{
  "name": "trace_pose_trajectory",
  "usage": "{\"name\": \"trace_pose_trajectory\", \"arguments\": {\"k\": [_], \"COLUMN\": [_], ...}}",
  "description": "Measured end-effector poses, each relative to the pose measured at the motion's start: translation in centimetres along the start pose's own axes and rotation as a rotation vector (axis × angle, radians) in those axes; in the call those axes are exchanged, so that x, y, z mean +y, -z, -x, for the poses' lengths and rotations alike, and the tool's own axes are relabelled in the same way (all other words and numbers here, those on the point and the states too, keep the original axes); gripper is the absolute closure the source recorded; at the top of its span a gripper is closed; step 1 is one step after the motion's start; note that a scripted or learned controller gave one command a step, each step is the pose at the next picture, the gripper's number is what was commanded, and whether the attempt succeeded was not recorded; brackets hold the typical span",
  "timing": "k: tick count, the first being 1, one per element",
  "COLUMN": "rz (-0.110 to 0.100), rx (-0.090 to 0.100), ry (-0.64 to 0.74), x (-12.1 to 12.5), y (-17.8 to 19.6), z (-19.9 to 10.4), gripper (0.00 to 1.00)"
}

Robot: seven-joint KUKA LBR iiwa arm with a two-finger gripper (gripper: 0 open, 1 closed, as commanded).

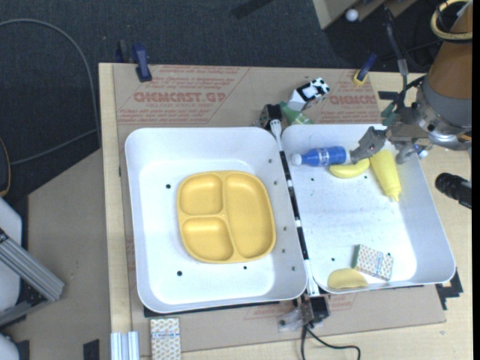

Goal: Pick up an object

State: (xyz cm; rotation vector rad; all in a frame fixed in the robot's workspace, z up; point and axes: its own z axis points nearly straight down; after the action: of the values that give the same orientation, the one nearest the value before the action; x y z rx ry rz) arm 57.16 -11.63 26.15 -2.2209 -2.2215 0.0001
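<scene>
My gripper [388, 147] hangs over the far right part of the right bin [420, 231]. It is open, with one grey finger [367, 142] to the left and the other to the right. Just below it lies a yellow squeeze bottle [388, 177], whose upper end reaches between the fingers; nothing is gripped. A yellow banana [349, 169] lies against the left finger. Beside the banana, a small blue bottle [322, 157] lies on its side. Near the bin's front edge are a patterned packet [373, 262] and a pale yellow lemon-like piece [346, 279].
The left bin [150, 163] holds a yellow divided plate [225, 216]. A black-and-white toy and a dark clamp [309, 94] stand behind the bins on the cardboard. A black part [456, 187] juts in at the right edge.
</scene>
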Motion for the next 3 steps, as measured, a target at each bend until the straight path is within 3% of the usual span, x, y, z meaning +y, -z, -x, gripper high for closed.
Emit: {"name": "trace_pose_trajectory", "arguments": {"k": [1,2,3], "rz": [-0.002,0.000,0.004], "rx": [-0.001,0.001,-0.001], "ry": [-0.003,0.001,0.001], "x": [-2.8,3.4,3.5], "y": [-12.4,-17.5,-16.4], "z": [9.1,9.7,9.8], "gripper": [0.00,0.00,1.00]}}
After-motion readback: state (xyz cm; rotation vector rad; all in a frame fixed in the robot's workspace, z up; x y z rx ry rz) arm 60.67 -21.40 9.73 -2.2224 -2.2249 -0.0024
